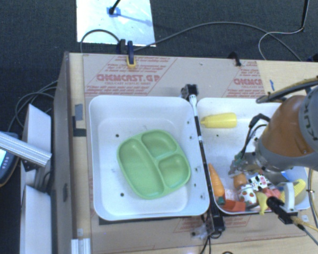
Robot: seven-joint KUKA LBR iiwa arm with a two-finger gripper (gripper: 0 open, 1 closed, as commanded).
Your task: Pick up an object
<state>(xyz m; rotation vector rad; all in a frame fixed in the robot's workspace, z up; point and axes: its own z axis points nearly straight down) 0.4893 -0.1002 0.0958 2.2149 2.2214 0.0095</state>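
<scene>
- Desk (pixel 148 70): flat board faced with brown paper carrying red print; it bears two shallow white bins side by side.
- Left bin (pixel 103 115): smooth white plastic, rounded corners, low walls. It holds one green tray (pixel 153 163), a glossy, rounded moulding with three compartments, lying flat and turned at an angle near the bin's middle.
- Right bin (pixel 222 142): same make, touching the left bin along a shared edge. A yellow cylinder (pixel 219 120), smooth with rounded ends, lies on its side near the far wall, well apart from the other contents.
- Near corner of the right bin: a cluster of small things packed together. An orange carrot (pixel 216 181), tapered and smooth, lies along the left wall. Beside it are a red piece (pixel 234 206), a white speckled ball (pixel 248 194) and a yellow banana (pixel 296 187), curved. Some of the pile is hidden by the arm.
- Arm (pixel 286 128): grey casing with a glossy orange band, entering from the right above the right bin.
- Gripper (pixel 243 165): dark metal, lowered over the cluster, just beside the carrot's thick end. Whether the fingers are spread or pressed together cannot be told; nothing is visibly held.
</scene>
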